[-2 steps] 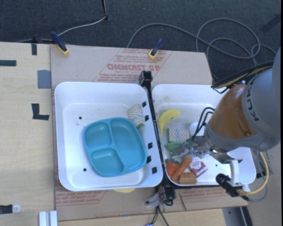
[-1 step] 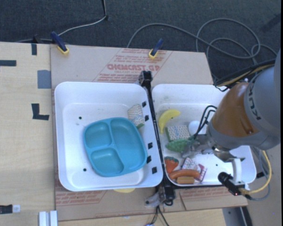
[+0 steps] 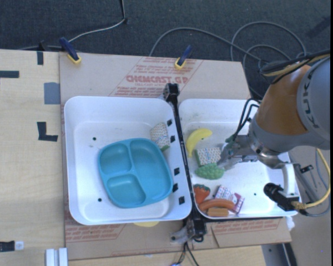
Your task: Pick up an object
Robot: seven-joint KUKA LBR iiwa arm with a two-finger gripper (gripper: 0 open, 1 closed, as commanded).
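The likeliest target is the checked cloth-like piece (image 3: pixel 208 155) lying in the right bin (image 3: pixel 255 206), near that bin's left wall, with a green leafy toy (image 3: pixel 210 172) touching its near side and a banana (image 3: pixel 197 139) just beyond it toward the far edge of the bench. The pincer (image 3: pixel 228 154) sits low right beside the cloth, but whether it is spread or pressed together cannot be told. To do this well, I judge it should centre over one item alone, drop straight down and close before lifting. A carrot (image 3: pixel 201 193), sausage (image 3: pixel 217 204) and small packet (image 3: pixel 226 194) crowd the near left corner; the blue tray (image 3: pixel 134 172) fills the left bin (image 3: pixel 77 148).
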